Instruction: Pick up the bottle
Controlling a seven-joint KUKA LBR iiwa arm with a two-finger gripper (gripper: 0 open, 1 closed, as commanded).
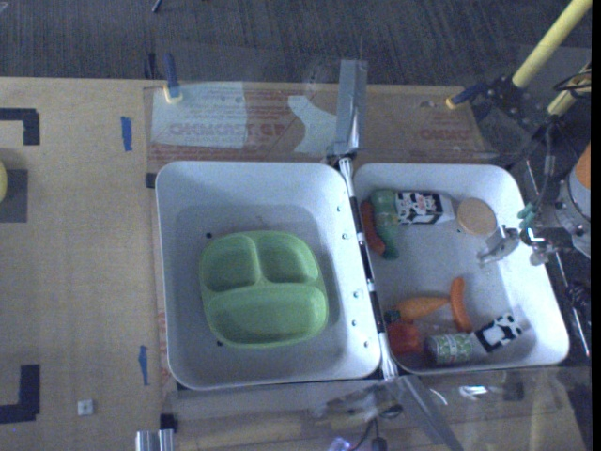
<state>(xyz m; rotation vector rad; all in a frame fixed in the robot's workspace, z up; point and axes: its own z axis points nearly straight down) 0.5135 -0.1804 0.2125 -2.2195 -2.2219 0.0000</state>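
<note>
Nearest the lens: bottle (449, 348) lay flat at right bin's (545, 341) front edge, crowded by carrot (423, 305) and cow-print carton (498, 332). Gripper (507, 244) hovered over right rim, holding nothing, finger gap impossible to tell. Risk judged: snagging neighbours, bottle rolling off

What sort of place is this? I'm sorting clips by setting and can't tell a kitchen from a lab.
Most likely a robot lab's grasping bench, not a kitchen: two white bins fixed side by side, toy items such as a green divided plate and a bottle, and blue tape marks on the board.
</note>
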